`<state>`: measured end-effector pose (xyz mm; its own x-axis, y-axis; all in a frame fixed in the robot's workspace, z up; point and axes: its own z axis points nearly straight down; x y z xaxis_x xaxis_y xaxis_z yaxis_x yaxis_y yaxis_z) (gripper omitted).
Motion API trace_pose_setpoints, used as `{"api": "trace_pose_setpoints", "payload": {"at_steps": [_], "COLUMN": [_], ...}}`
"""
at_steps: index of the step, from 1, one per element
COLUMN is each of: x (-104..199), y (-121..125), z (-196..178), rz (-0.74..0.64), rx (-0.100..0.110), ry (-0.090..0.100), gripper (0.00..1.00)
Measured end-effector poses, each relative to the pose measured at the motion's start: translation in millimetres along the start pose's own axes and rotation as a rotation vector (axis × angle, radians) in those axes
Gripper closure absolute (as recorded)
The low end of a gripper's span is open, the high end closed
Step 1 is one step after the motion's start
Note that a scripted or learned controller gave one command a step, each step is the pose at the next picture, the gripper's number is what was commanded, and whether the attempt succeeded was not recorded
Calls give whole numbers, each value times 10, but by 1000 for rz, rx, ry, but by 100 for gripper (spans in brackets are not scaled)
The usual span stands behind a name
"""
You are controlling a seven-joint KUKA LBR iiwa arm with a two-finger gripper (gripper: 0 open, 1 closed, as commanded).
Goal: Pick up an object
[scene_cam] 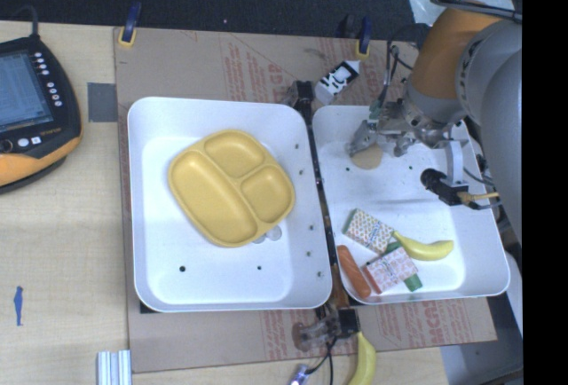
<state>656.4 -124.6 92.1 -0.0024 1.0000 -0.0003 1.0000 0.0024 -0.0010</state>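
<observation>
Tool point(366, 144) low in right bin point(479, 286), over tan round thing point(367, 159) near back wall, grip state impossible to tell, banana point(426, 247), patterned packets point(371, 231), orange sausage point(353, 272) near front, yellow divided plate point(232, 186) in left bin point(160, 281)

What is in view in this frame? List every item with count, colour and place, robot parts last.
bins: two, white, side by side on the bench
divided plate: one, yellow, left bin
banana: one, yellow, right bin, near side
small packets: two, patterned, right bin beside the banana
sausage: one, orange-red, right bin's near left corner
round piece: one, tan, right bin, far side, under the hand
second banana: one, yellow, below the bins
tablet controller: one, black and orange, left on the bench
arm: one, grey and orange, from the right
hand: one, over the right bin
</observation>
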Motion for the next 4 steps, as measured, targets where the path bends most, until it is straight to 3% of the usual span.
{"api": "trace_pose_setpoints", "payload": {"at_steps": [1,2,3,4], "x": [-6,-5,180,286], "y": [11,10,-379,0], "z": [-122,-121,7,0], "rz": [-3,-3,-1,-1], "rx": [-2,-2,4,2], "ry": [-1,-1,0,1], "gripper": [100,0,0,0]}}
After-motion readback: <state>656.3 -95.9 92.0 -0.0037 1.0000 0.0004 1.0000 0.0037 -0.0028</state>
